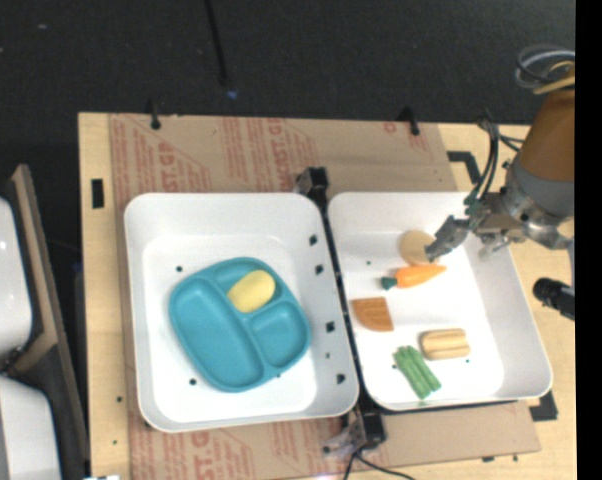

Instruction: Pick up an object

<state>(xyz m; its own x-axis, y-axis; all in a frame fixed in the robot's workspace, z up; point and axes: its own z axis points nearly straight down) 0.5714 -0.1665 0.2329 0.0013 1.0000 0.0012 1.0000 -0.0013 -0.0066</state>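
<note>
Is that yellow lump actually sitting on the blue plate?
Touching. The camera view shows the yellow lump lying inside one compartment of the blue plate, resting on its surface.

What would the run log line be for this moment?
phase: approach | pincer: over right bin, beside carrot | held: nothing seen | left bin: blue tray, yellow item
</note>
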